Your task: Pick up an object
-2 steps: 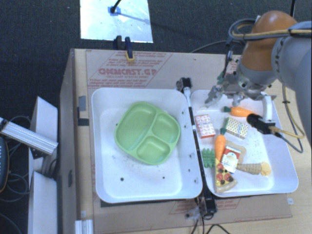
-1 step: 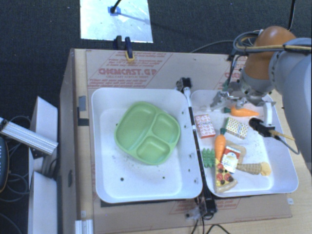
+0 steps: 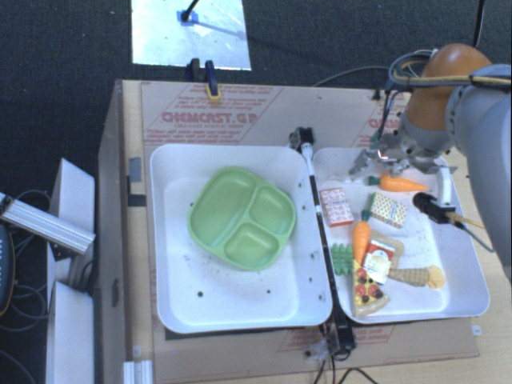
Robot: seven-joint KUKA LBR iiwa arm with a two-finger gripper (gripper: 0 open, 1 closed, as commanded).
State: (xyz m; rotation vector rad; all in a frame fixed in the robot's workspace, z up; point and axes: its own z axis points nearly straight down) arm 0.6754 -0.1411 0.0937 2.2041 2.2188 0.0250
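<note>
Bench, right bin (image 3: 472, 282): arm bent low, end effector (image 3: 382, 160) near far rim, state unclear.

1. The arm (image 3: 480, 110) runs off the right edge, so most of its grey body is cut away.
2. The gripper (image 3: 384, 160) sits low over the right bin (image 3: 472, 294), and its fingers are too small and cluttered to read.
3. The carrot (image 3: 361, 242) tucks its lower end under a small packet (image 3: 378, 261).
4. The packet's label is too blurred to make out.
5. The dark object (image 3: 4, 266) at left is sliced by the frame.
</note>
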